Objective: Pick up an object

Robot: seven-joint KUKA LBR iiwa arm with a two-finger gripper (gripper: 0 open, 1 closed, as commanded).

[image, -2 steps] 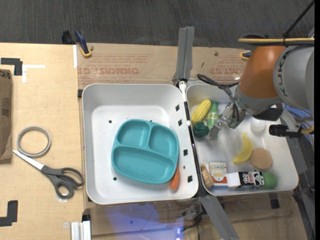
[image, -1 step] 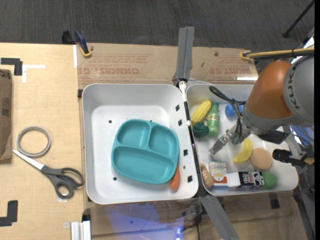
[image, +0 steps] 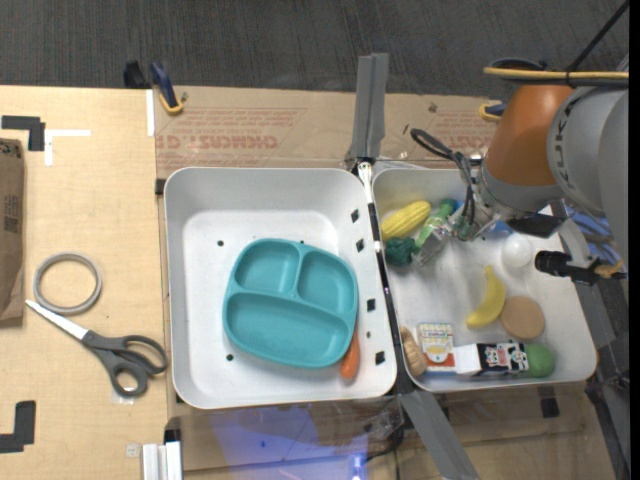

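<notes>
My gripper point(image: 452, 224) is down in the back left part of the right bin point(image: 570, 298), under the orange band of the arm point(image: 530, 133). Its tip is at a clear greenish item point(image: 432, 236), just right of a yellow corn cob point(image: 405, 218) and a dark green toy point(image: 399, 252). Further forward in the same bin lie a banana point(image: 487, 299), a brown round piece point(image: 522, 318), a white ball point(image: 515, 256), a green ball point(image: 539, 360), a small carton point(image: 497, 357) and a small box point(image: 435, 343).
The left bin point(image: 190, 268) holds a teal divided plate point(image: 292, 303) and a carrot point(image: 349, 360) by its right wall. Scissors point(image: 105, 348) and a tape roll point(image: 67, 282) lie on the wooden bench at the left. A grey divider post point(image: 368, 108) stands between the bins.
</notes>
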